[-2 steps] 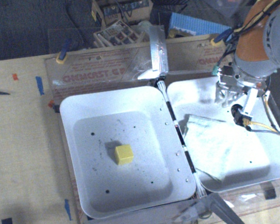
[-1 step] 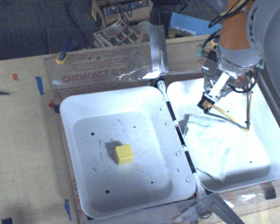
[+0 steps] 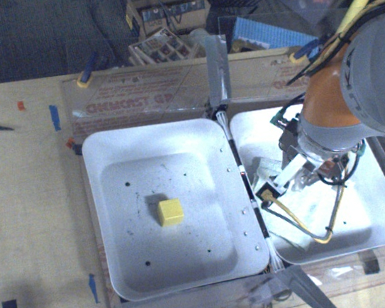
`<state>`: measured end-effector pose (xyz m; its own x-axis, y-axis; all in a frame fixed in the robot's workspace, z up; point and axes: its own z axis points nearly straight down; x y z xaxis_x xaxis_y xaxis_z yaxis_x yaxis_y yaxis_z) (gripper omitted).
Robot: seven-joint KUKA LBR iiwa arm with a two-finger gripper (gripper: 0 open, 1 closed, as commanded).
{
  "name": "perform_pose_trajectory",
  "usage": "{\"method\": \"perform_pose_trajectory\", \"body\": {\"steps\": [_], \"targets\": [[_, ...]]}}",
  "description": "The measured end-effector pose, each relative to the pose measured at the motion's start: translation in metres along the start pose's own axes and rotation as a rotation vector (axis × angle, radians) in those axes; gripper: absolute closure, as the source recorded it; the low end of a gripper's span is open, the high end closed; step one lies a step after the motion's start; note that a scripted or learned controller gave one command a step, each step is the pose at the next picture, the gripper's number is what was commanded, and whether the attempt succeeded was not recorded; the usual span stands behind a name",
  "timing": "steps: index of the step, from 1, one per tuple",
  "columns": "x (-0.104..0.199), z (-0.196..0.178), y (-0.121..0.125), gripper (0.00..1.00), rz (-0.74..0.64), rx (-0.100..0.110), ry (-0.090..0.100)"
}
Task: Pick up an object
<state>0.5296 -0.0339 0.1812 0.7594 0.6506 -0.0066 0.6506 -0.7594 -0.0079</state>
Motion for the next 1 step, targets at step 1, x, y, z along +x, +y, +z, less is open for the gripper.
{"method": "perform_pose_trajectory", "body": {"steps": [1], "targets": [[-0.0007, -0.0068, 0.0013, 1.0, -0.001, 0.004, -0.005]]}}
